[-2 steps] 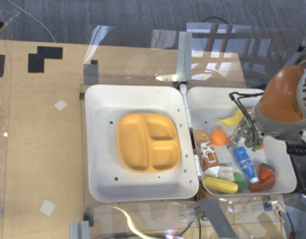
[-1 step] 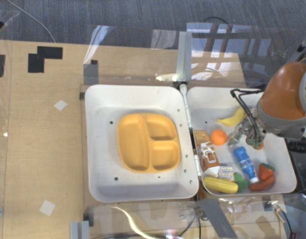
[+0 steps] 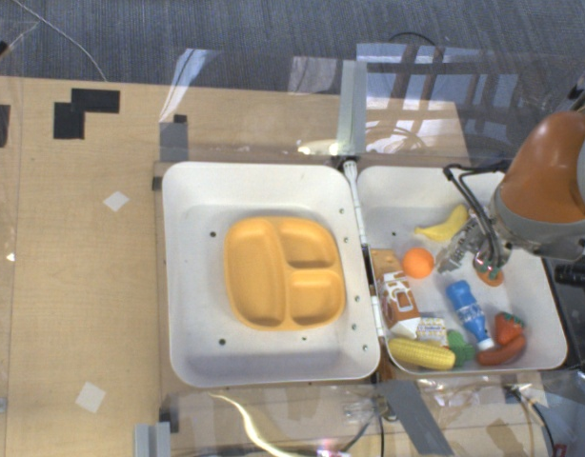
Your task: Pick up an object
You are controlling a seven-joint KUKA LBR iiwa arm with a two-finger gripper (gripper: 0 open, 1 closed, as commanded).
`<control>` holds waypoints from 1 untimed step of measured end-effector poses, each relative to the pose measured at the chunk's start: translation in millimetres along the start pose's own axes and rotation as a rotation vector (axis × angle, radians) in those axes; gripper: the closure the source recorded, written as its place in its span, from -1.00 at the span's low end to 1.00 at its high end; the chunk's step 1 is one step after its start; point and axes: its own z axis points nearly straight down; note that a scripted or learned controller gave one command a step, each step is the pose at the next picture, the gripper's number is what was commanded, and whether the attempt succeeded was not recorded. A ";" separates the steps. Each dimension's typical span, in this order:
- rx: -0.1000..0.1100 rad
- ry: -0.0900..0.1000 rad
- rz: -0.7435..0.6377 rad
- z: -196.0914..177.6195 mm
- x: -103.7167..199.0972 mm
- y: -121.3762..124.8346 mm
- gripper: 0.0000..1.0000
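Light wooden bench top (image 3: pixel 73 284), spanning the frame, with black square markings at upper left. Left shallow white plastic bin (image 3: pixel 192 255), centre of frame, holding one yellow-orange moulded divided tray (image 3: pixel 283 272) with three compartments, lying flat in the bin's middle. Right shallow white plastic bin (image 3: pixel 397 198), right of centre, touching the left bin along a shared rim. Grey robot arm with orange band (image 3: pixel 550 184), entering at the right edge of the frame, above the right bin. Two-finger metal gripper (image 3: pixel 469 248), over the middle of the right bin, just below a yellow plastic banana (image 3: pixel 443 225) and just right of a small orange ball (image 3: pixel 418 263); whether the jaws are spread or pressed together cannot be told, and nothing is plainly seen between them. Blue plastic bottle with white cap (image 3: pixel 468 312), below the gripper. Yellow plastic corn cob (image 3: pixel 421 353), lower edge of the right bin. Brown-and-white printed carton (image 3: pixel 397 298), against the bin's left wall. Red plastic item, possibly a pepper (image 3: pixel 504 341), lower right corner.
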 end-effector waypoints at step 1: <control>0.016 0.037 0.025 -5.2 -14.3 -32.6 1.00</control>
